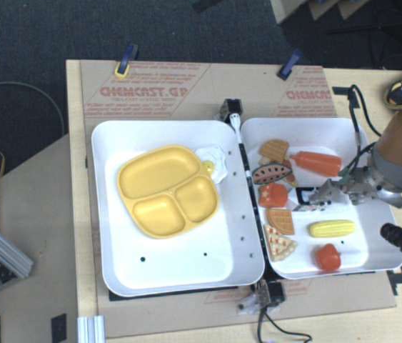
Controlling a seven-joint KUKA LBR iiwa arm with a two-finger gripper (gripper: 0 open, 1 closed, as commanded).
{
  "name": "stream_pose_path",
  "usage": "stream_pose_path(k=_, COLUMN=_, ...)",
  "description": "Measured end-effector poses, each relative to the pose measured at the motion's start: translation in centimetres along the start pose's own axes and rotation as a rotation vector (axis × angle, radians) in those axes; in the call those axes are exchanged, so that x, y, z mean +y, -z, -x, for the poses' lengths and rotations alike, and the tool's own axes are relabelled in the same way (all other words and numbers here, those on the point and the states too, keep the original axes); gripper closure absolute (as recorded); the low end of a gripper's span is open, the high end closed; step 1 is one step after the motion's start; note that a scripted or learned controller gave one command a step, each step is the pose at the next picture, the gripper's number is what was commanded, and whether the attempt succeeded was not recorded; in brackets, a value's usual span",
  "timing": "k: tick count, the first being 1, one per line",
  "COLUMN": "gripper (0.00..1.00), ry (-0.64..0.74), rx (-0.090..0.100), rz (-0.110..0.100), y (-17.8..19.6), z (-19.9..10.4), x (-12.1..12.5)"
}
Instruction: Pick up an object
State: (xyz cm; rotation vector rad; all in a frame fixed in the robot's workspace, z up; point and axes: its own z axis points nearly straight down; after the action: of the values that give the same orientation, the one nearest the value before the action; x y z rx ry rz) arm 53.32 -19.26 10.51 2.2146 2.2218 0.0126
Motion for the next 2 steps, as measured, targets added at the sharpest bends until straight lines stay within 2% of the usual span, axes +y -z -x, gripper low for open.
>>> stream_pose_path(k=1, gripper=1.0, ry=0.0, rx=0.002, rz=0.008, y=1.2, z=-0.2, x=0.3)
stream_pose_path(k=2, gripper=1.0, ry=-0.003, rx=-0.005, rz=-0.003, y=5.8, z=-0.1, x=-0.2)
